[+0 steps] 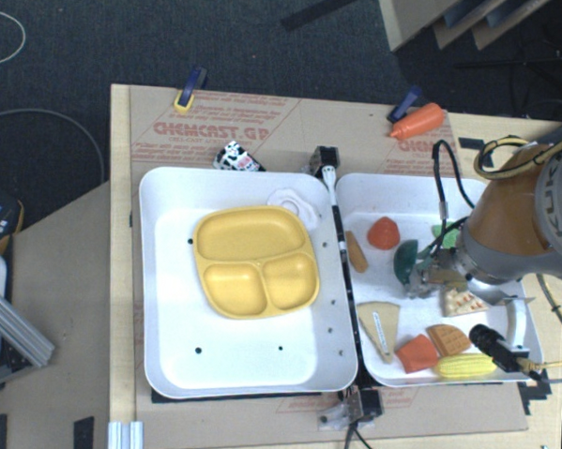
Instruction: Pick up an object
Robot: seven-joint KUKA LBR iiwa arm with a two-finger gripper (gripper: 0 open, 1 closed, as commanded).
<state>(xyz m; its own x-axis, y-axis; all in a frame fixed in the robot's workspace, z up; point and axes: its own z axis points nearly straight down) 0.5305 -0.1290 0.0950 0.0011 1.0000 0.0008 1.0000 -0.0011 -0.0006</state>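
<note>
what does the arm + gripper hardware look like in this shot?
The arm is a rounded grey body with a broad orange-brown band above the wrist. Black and yellowish cables loop along its upper side. The gripper is a small dark metal assembly, with a bit of green beside it; finer detail is too blurred to tell.

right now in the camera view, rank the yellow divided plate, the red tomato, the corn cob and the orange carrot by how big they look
1. yellow divided plate, by far the largest
2. corn cob
3. orange carrot, close to the corn and farther from the camera, so that order is unsure
4. red tomato, smallest
</note>
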